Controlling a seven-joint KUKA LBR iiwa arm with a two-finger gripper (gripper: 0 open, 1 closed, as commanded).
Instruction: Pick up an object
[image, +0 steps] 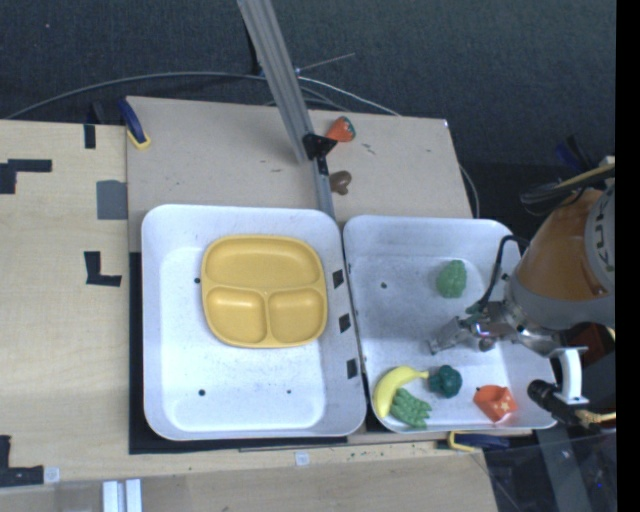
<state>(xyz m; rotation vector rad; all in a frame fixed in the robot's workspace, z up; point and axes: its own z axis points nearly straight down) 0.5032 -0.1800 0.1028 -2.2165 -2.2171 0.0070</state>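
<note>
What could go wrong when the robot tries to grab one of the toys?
The gripper hangs over bare floor of the right bin, so closing there would likely grab nothing. The banana, the green leafy toy and the dark green toy sit bunched together, so the gripper might knock one while reaching for another. The orange toy lies near the bin's front wall, which may block the gripper.

My claw (440, 343) hangs over bare floor in the middle of the right bin (400, 240). Ahead of me the pale green lump (452, 278) sits alone with open floor all round. Along the near wall things crowd: banana (392, 383) touching the green toy (410, 407), dark green ball (445, 380) just beside, orange piece (495, 401) in the corner.
</note>
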